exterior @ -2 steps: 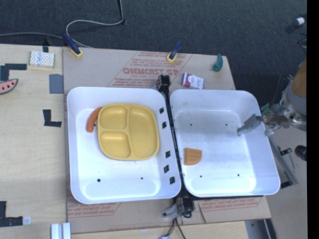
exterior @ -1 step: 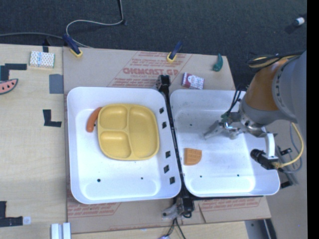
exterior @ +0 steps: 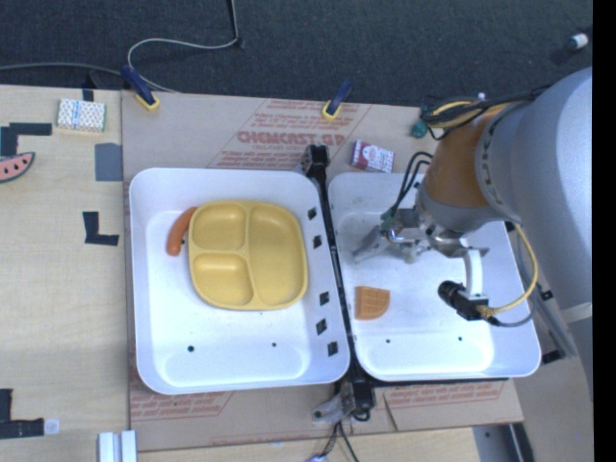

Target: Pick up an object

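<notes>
While gripper [exterior: 371,248] hovers nearby; waffle piece [exterior: 372,302] flat, orange-brown, in rt bin [exterior: 433,354].

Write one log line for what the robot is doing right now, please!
tool: low in right bin | holding: nothing seen | nearest: orange piece, apart | left bin: yellow divided plate, orange sausage-shaped item

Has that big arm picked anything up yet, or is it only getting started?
Nothing looks picked up yet. The arm's hand is low in the right bin, above the orange piece, which lies on the bin floor. The yellow divided plate and orange sausage-shaped toy sit in the left bin. Grasping and lifting remain.
</notes>
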{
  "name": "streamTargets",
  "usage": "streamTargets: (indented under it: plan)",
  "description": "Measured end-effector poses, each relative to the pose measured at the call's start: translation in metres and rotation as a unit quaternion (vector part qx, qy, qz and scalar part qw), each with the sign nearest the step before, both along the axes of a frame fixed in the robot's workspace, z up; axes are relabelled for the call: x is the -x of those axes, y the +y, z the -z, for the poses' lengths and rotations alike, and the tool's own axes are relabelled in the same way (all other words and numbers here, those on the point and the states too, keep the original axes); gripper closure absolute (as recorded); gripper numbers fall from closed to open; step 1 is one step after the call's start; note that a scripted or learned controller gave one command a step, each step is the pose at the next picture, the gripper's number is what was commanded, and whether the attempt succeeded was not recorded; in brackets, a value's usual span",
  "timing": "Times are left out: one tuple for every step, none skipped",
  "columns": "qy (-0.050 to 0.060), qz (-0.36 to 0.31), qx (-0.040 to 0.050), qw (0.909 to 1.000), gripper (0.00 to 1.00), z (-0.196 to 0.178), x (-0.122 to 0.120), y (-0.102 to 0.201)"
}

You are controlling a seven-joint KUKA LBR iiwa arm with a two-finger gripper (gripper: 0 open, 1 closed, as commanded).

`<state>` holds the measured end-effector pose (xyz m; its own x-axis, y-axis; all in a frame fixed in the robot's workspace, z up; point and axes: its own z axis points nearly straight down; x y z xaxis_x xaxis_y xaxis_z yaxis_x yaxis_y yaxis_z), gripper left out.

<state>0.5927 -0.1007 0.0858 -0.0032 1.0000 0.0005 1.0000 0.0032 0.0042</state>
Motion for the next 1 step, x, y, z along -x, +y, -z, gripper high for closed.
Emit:
streamTargets:
  plan:
    - [0.002, 0.003, 0.0010, 1.0000, 0.00, 0.0001, 0.0991, -0.0209]
